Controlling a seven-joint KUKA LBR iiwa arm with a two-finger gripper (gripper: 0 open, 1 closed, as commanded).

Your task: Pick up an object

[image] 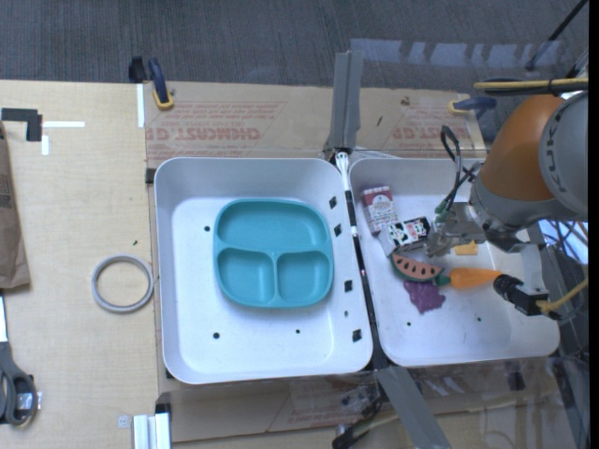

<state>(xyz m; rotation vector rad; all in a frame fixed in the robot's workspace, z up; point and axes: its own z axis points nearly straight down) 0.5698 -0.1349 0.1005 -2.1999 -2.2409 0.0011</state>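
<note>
Camera view: arm reaches in from the right, claw (447,241) low in the right bin (524,340), sitting right over a cluster of small items. Can't tell how far the claw is open or whether it has anything; the wrist body covers it from this angle.

Likely target is the watermelon slice (417,268), just near-left of the claw, possibly touching it. Its long axis runs left-right, tilted slightly so the right end is nearer. Orange carrot (475,277) lies just right of it, long axis roughly left-right, tip pointing right. Purple grapes (425,296) are just nearer, touching the slice. Small printed box (379,208) and black-and-white card (408,231) sit to the far-left of the claw.

Left bin (182,344) holds a teal divided plate (274,253). Tape ring (123,282) on the table (65,213), well apart.

Risks: items are packed tight, so a close could catch two things or pinch an edge and slip. The slice looks thin and flat, so the claw may skid over it or shove the carrot aside.
</note>
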